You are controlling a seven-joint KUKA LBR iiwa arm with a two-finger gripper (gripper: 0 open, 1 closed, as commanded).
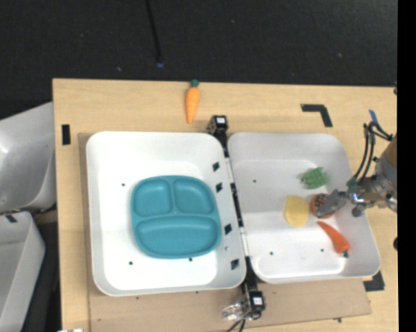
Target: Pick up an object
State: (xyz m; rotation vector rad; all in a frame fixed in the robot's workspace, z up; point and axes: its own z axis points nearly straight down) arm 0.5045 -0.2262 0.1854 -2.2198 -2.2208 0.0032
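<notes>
The right-hand bin (263, 151) serves as the landmark, since every likely target lies inside it. Toward its right wall sit a green leafy piece (314, 178), a yellow lump (297, 211) just below and left of that, and an orange-red chili-shaped item (334, 236) lower still, near the bin's bottom right corner. The gripper (330, 203) reaches over the bin's right rim, its tip low among these three, just beside the yellow lump and above the chili; a dark reddish patch shows at the tip, but whether that is an object or part of the tool is too blurred to say, and the state of the end effector cannot be told from here. Being clustered by the wall nearest the arm, the items ask only a short reach, though their closeness may make a clean single grab awkward. Left of the landmark bin, the other bin (104, 254) holds a teal divided plate (175, 215). Above the landmark bin's top left corner, a toy carrot (192, 102) lies on the bare bench (346, 95), apart from the pick.
</notes>
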